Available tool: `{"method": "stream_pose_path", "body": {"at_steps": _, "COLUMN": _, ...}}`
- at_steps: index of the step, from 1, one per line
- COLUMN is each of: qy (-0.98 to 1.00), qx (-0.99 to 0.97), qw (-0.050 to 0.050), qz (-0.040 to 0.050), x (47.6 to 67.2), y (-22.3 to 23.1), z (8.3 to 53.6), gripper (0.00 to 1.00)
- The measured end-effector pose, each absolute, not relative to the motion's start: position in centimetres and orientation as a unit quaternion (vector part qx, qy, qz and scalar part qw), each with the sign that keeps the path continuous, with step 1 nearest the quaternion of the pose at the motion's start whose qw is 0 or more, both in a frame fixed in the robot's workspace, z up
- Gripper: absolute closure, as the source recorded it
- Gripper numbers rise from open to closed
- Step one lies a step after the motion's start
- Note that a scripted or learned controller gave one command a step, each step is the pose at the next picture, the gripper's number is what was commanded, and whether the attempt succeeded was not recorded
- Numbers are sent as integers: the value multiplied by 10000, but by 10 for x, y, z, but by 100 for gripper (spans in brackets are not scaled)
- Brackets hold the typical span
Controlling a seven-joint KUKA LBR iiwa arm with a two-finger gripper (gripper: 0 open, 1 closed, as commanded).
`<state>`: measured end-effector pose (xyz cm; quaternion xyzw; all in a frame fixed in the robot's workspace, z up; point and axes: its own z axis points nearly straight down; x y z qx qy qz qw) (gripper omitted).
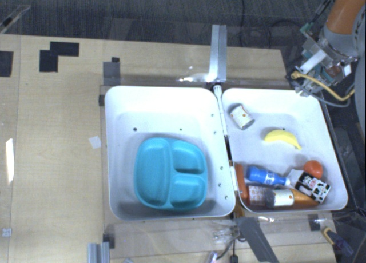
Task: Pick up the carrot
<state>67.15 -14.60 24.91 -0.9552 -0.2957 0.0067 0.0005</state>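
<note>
Blue, smooth and moulded, a divided plate (pixel 170 171) is seen in the left bin (pixel 123 119). In the right bin (pixel 320 120), an orange strip (pixel 239 180) is pressed against the dividing wall; what it is cannot be told. A small can (pixel 241 116) and a blue bottle (pixel 265 176) follow, then a curved yellow banana (pixel 282 138). The carrot (pixel 303 200) is judged to be the orange taper along the near wall, partly covered by a brown bottle (pixel 266 197) and touching a chequered box (pixel 314 187). It is probably light, stiff and slick, best taken across its exposed thin end. The end effector (pixel 309 73) hangs beyond the far right corner; whether it is parted or closed cannot be told.
</note>
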Motion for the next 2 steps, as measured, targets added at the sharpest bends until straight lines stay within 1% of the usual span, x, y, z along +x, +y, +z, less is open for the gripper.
{"method": "stream_pose_path", "body": {"at_steps": 1, "qy": -2287, "qx": -9735, "qw": 10, "qz": 18, "x": 661, "y": -116, "z": 208, "gripper": 100}}
{"method": "stream_pose_path", "body": {"at_steps": 2, "qy": -2319, "qx": -9727, "qw": 14, "qz": 34, "x": 661, "y": -115, "z": 216, "gripper": 100}}
